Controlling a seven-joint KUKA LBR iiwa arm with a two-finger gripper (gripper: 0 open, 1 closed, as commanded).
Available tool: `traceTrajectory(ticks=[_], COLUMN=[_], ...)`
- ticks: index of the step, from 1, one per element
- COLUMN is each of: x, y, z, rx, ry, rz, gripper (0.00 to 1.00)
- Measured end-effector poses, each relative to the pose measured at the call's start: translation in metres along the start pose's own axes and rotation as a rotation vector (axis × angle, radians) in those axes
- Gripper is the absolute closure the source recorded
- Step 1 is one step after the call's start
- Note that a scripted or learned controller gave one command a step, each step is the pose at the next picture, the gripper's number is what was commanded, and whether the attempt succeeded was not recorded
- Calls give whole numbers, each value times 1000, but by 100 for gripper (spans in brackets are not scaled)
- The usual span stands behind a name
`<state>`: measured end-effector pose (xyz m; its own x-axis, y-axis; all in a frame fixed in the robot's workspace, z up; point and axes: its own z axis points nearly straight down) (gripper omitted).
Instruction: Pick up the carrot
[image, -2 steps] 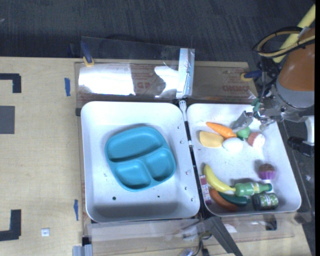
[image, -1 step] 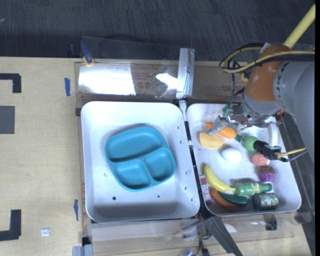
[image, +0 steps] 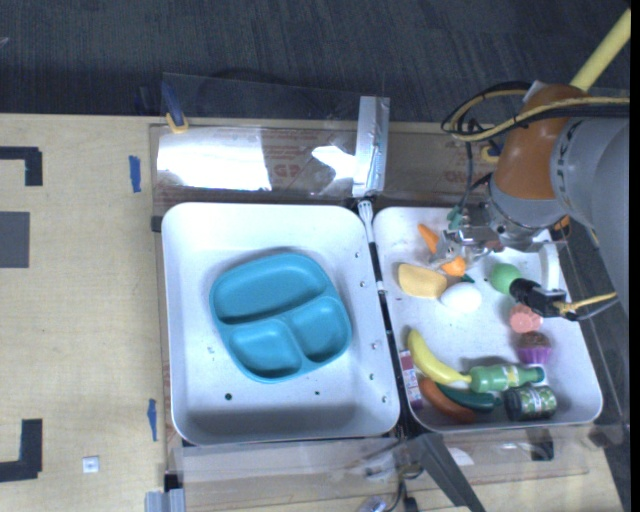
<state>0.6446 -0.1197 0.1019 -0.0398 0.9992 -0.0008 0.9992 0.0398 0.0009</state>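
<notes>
Two white bins (image: 190, 330), one blue divided tray (image: 280, 315), one banana (image: 432, 360), two green bottles (image: 505, 377).

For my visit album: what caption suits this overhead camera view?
Robot tool poised beside carrot in the toy-filled right bin; blue tray in left bin.

divided tray (image: 280, 315) in the left bin (image: 190, 240), toy food piled in the right bin (image: 585, 375), carrot (image: 430, 238) near its back-left corner, banana (image: 432, 360) up front

The tray (image: 280, 312) was bright blue and both bins (image: 190, 300) were white. The carrot (image: 429, 237) was orange, the banana (image: 433, 361) yellow.
</notes>
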Motion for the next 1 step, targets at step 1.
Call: traceTrajectory(ticks=[1], x=[57], y=[26], z=[-85], rx=[-3], ry=[1], rz=[249], gripper=[100])
